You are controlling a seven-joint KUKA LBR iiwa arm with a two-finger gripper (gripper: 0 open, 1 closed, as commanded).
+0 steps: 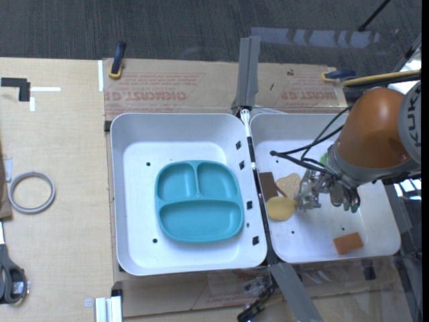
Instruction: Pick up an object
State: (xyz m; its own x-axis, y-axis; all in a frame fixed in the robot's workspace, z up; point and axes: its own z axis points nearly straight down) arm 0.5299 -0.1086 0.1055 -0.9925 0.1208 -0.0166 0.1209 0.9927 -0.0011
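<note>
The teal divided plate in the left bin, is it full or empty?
Empty. The teal plate lies flat in the left bin; all three compartments show bare teal.

bench point(53, 133) | two white bins point(127, 139) set side by side on cardboard point(167, 86) | tape roll point(30, 192) and scissors point(10, 280) laid at left edge

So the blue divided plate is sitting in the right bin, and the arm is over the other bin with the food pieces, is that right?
Not quite. The camera view shows the blue divided plate in the left bin, not the right one. The rest holds: the arm is over the other bin, the one with the food pieces.
</note>
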